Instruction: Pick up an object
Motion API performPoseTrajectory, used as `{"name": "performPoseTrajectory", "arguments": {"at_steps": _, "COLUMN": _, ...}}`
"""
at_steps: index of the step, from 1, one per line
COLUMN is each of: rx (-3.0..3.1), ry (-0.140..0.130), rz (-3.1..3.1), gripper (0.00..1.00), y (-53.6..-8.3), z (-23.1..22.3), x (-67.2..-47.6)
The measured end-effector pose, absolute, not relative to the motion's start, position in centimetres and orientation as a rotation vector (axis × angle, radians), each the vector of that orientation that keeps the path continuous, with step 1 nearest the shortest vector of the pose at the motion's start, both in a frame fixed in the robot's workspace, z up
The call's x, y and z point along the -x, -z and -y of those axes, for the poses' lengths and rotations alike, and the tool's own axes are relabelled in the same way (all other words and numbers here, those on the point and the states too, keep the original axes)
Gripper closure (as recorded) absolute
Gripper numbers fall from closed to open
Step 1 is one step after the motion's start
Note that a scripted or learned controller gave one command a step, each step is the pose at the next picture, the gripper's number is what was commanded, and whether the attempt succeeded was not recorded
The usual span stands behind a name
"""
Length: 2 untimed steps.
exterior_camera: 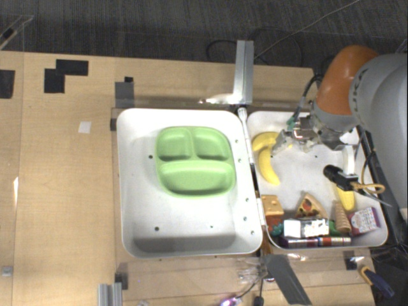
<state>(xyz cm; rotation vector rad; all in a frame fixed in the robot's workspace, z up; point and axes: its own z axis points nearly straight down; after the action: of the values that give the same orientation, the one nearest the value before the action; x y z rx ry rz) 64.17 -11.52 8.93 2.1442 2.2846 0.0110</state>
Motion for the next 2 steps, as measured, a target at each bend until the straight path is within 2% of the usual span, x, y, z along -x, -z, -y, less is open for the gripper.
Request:
{"name": "performPoseTrajectory", "arguments": {"at_steps": 1, "rx": -2.042, "ry": 0.007, "rz": -2.385, "gripper": 0.0, "y": -8.9, "z": 9.8, "x": -66.9}}
{"name": "performPoseTrajectory", "arguments": {"at_steps": 2, "rx": -1.807, "ry": -0.009, "rz": -2.56, "gripper": 0.0, "y": -18.8, "z": 6.8, "x": -63.3}}
